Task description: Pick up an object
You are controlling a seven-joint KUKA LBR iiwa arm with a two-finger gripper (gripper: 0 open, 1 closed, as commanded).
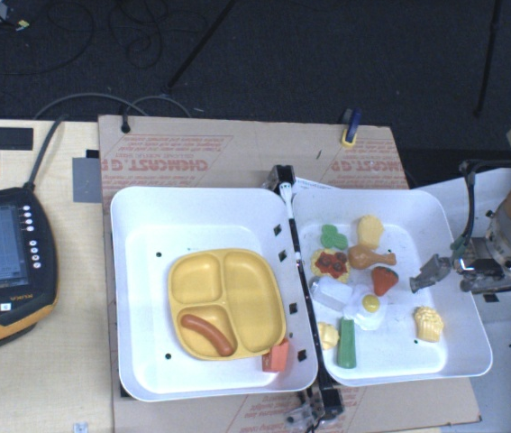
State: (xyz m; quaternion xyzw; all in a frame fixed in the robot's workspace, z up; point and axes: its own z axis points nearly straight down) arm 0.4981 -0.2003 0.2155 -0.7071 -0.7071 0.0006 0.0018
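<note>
Two shallow white bins sit side by side on a brown cardboard sheet [237, 156] printed with red lettering that appears upside down and reversed; the word cannot be read with confidence. In the left bin [138, 233] lies a yellow plastic plate with three compartments [226, 302], and a brown toy sausage [206, 333] rests in its lower compartment. A small orange-red block [276, 356] lies just beside the plate's lower right corner. The right bin [435, 215] holds a cluster of toy food: a green leafy piece [333, 237], a pale yellow rounded piece [369, 231], a brown drumstick [369, 258], a red strawberry-like piece [384, 280], a fried egg [369, 307], a green stick-shaped piece [346, 343] and a yellow corn cob [428, 324] lying apart near the right wall. The grey two-finger gripper [424, 276] hangs at that bin's right side, above the corn cob, with nothing between its fingers; whether they are spread or closed cannot be told. A black and orange handheld control pendant [3, 260] with a screen rests at far left.
</note>
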